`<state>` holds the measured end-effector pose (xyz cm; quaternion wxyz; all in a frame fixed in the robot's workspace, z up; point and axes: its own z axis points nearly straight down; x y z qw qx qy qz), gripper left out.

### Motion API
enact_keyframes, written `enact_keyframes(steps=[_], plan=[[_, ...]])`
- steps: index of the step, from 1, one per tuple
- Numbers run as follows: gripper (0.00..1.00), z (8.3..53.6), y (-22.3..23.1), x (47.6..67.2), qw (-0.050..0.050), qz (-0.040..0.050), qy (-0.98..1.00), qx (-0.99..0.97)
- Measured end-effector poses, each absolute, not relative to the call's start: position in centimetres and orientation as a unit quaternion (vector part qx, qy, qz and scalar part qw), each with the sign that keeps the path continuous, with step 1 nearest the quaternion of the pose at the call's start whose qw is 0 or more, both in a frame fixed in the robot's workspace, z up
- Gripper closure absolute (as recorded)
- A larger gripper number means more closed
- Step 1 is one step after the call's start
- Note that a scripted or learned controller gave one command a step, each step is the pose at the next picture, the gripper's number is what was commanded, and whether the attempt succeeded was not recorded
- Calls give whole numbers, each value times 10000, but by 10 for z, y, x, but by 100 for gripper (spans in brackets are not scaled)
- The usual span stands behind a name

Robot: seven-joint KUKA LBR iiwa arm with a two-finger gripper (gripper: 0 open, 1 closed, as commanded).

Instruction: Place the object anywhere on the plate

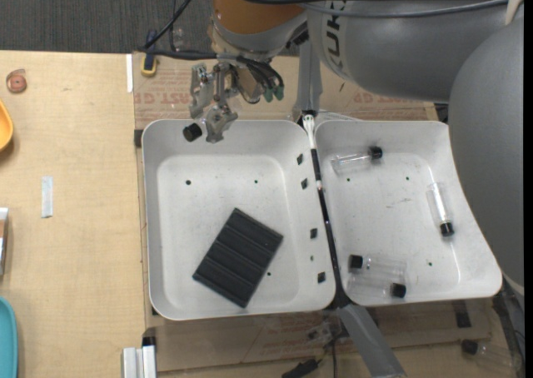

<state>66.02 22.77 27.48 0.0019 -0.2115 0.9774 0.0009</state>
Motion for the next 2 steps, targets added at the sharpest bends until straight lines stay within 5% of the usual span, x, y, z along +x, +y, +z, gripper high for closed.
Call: enact_keyframes(steps=[1,2], plan=[[100,334,228,578,13,7,9623,-2718],[100,289,228,660,20,10,9112,-4120]])
